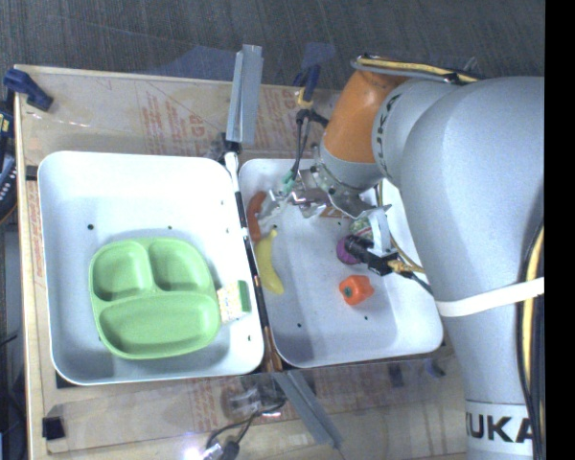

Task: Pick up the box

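The box point(233, 300) is a small pale green and white carton lying in the left bin point(62, 185), against that bin's right wall and touching the right edge of the green plate point(153, 295). The plate is a three-section tray resting in the lower half of the left bin; its compartments hold nothing that can be seen.

Across the divide, the right bin point(402, 333) carries a yellow banana point(267, 264) lying along its left wall, a reddish item point(255, 212) just above the banana that is partly hidden, an orange block point(356, 289) near the middle, and a purple object point(349, 249) just above the block, half covered by the arm's fittings.

The pincer point(297, 197) hangs low over the upper left part of the right bin, near the reddish item and well apart from the box. Whether its fingers are apart or together cannot be told from this angle, and nothing can be seen between them.

The grey arm point(470, 209) with its orange band point(356, 113) covers much of the right bin's right side. Both bins sit on a wooden tabletop point(125, 103).
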You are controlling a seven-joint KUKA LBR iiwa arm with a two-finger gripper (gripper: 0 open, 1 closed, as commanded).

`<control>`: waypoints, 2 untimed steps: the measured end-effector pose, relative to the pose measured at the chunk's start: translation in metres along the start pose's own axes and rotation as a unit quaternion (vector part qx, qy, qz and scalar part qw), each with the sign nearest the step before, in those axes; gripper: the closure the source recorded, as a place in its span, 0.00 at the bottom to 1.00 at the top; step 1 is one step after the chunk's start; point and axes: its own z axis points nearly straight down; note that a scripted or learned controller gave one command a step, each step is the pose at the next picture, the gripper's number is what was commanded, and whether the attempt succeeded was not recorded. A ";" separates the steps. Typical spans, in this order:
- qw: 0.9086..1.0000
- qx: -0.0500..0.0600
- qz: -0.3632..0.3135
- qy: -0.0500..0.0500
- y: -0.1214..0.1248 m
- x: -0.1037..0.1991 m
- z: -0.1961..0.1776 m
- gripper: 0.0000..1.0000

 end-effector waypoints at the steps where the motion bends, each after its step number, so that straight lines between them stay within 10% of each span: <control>1: 0.999 -0.002 -0.048 -0.001 0.003 -0.080 -0.046 0.00; 2: 0.979 -0.001 -0.202 0.000 -0.034 -0.020 -0.080 0.00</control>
